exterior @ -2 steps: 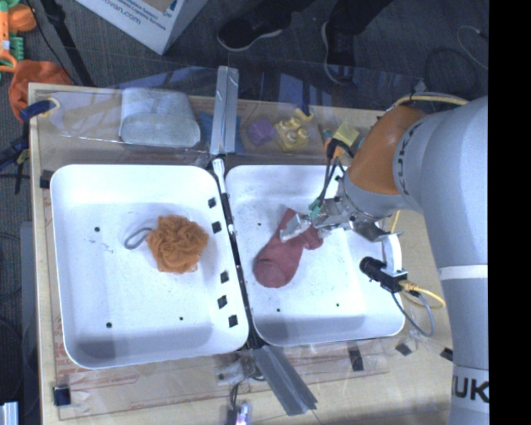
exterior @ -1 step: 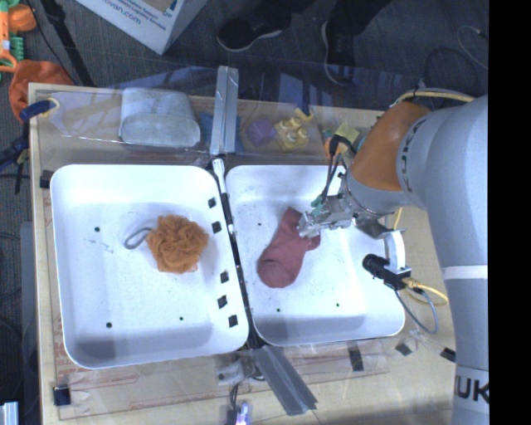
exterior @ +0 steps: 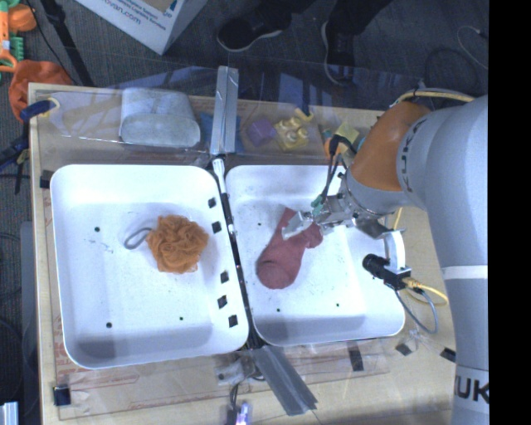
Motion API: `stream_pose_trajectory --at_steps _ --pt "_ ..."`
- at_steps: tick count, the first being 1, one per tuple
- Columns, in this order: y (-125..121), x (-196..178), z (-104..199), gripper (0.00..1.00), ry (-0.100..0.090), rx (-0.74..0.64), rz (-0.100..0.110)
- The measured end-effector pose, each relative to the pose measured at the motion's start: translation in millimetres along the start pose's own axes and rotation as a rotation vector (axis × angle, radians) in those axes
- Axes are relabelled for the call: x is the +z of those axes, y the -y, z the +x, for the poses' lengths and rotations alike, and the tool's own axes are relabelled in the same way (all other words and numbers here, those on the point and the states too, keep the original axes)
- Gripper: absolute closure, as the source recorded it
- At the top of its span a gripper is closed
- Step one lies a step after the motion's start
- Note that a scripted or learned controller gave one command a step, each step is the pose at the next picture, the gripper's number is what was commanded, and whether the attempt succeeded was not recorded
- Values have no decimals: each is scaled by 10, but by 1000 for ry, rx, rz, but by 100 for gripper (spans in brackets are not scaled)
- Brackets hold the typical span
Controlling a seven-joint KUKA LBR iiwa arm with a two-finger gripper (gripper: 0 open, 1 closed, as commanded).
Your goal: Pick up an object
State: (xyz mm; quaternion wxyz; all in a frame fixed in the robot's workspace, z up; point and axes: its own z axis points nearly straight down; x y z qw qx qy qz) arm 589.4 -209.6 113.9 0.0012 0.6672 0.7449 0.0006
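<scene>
The tabletop (exterior: 41, 274) carries two white bins side by side, with dark carpet and a cardboard box (exterior: 137, 21) beyond its far edge. The left bin (exterior: 83, 332) holds an orange scrubber (exterior: 176, 242) with a grey loop; the right bin (exterior: 365, 319) holds a maroon sock (exterior: 286, 253). The tool (exterior: 319, 217) sits at the sock's upper end, its grip state undeterminable; white letters "UK" show on the arm (exterior: 465, 207).

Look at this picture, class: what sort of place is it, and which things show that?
Probably a robotics lab test bench. A grey arm with an orange band reaches over two shallow white bins set side by side. They hold test items: an orange scrubby ball and a maroon soft object. Cables trail nearby.
</scene>
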Motion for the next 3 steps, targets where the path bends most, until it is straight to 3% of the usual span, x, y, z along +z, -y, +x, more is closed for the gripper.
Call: stream_pose_trajectory --at_steps 1,2,3 --pt "26 212 101 0 -1 21 4" --pt "21 111 105 100 -1 17 4" --pt "-66 -1190 1010 100 -1 169 4"
